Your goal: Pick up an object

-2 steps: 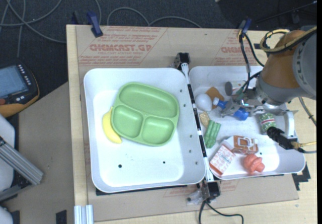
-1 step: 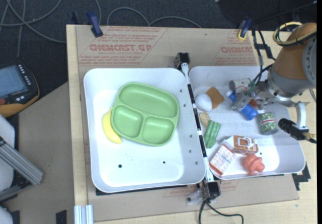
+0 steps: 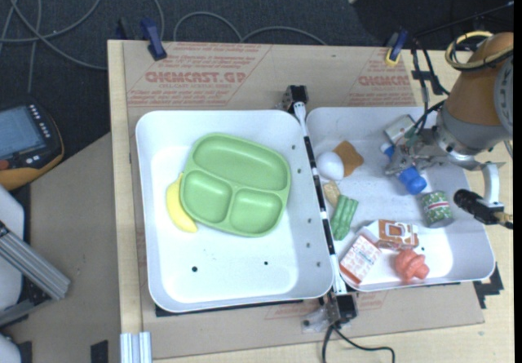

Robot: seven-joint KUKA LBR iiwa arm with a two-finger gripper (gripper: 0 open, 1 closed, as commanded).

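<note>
Gripper (image 3: pixel 408 159) over right bin (image 3: pixel 469 259), finger state can't tell. Small blue object (image 3: pixel 413 182) just below it, rounded, glossy plastic; green-patterned can (image 3: pixel 436 208) nearby.

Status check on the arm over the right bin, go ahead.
Pincer low in right bin, jaw state unclear. Blue object just beneath it, not visibly gripped. Green can close beside.

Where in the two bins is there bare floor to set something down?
Left bin: the strip in front of the green tray and banana. Right bin: a small patch between the green can and red toy. Crowded around the gripper and along the divider.
</note>
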